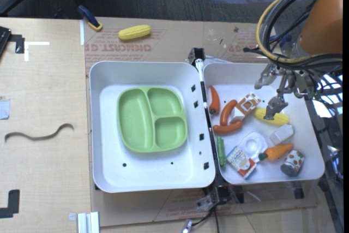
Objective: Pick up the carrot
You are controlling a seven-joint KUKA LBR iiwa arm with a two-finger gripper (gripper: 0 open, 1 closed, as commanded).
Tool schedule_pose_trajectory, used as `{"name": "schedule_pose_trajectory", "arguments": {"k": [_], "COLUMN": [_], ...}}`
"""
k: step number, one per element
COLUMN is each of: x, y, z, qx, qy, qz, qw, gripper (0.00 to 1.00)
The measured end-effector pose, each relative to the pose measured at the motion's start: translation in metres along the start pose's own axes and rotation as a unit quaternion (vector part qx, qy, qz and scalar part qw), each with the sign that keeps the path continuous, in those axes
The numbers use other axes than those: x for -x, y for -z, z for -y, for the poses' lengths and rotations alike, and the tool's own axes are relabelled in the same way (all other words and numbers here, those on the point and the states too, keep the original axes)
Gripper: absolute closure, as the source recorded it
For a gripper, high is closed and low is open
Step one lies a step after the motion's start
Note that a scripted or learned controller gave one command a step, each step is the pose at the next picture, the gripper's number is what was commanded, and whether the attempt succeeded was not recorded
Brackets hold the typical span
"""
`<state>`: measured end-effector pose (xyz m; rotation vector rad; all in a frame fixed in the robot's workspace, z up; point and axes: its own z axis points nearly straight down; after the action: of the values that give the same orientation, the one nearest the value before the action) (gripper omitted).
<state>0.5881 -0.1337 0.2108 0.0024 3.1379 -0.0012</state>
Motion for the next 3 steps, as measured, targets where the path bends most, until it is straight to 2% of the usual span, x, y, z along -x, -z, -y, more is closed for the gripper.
{"name": "schedule_pose_trajectory", "arguments": {"k": [1, 2, 3], "x": [-0.064, -0.074, -0.082], "y": [-0.065, -0.098, -0.106], "z": [0.042, 0.067, 0.065], "qx": [0.001, 0.002, -0.001], "qy": [0.18, 0.243, 0.243], "qz": [0.0, 0.003, 0.019], "qw": [0.9836, 0.9699, 0.9699], "gripper": [0.0, 0.0, 0.0]}}
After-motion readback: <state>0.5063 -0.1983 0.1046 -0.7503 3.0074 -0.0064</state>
